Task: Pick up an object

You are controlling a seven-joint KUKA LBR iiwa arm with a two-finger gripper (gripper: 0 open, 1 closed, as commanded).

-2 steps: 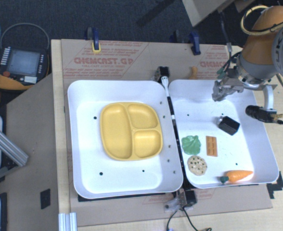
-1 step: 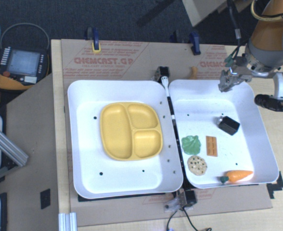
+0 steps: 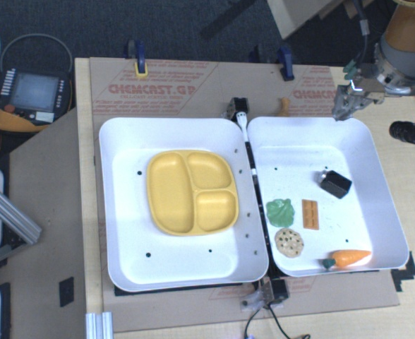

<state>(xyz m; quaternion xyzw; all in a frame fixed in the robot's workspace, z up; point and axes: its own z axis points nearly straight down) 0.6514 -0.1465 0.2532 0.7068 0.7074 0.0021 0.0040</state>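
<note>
The right bin [image 3: 349, 136] holds several small items: a black block [image 3: 335, 183], a green leafy piece [image 3: 280, 211], an orange-brown wafer [image 3: 310, 214], a speckled cookie [image 3: 289, 242] and an orange carrot [image 3: 349, 258] at the front edge. My gripper [image 3: 346, 107] hangs above the far right corner of that bin, well clear of all the items, with nothing seen between its fingers. The arm's orange band [image 3: 407, 25] shows at the top right.
The left bin [image 3: 123, 210] carries a yellow divided plate [image 3: 192, 191]. A black divider strip [image 3: 248, 161] runs between the bins. Two blue clamps [image 3: 140, 58] [image 3: 286, 61] grip the bench's far edge. A pendant screen [image 3: 32, 94] lies to the left.
</note>
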